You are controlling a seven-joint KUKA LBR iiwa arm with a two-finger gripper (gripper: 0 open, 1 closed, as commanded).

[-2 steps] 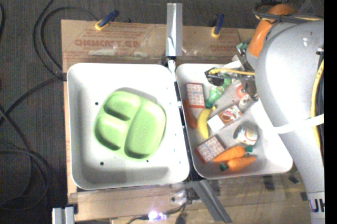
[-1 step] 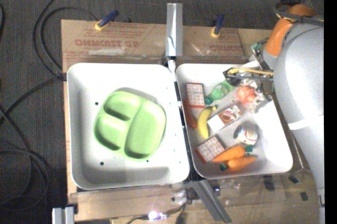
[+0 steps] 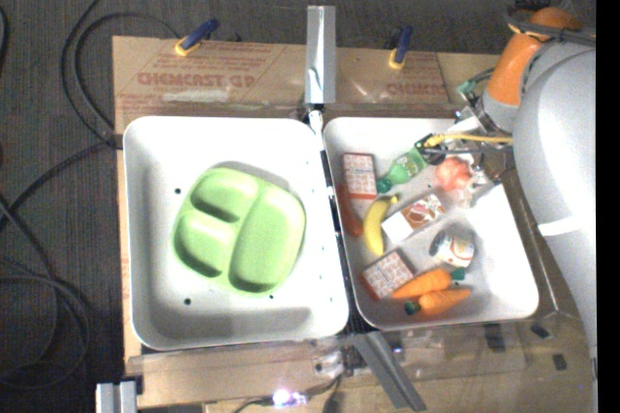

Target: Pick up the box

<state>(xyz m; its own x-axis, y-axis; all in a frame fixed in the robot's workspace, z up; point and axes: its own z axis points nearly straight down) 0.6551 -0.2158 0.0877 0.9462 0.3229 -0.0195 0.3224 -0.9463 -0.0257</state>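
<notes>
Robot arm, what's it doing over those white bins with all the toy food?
A grey robot arm reaches in from the right, over the far corner of the right bin. That bin holds toy food: a banana, carrots and three small boxes. Its job is to pick up a box, but all three lie in the bin, not lifted yet. The left bin holds a green plate.

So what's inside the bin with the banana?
A banana, two carrots, a can, a green packet, a white box and two patterned boxes. The arm hides the bin's far right corner.
</notes>
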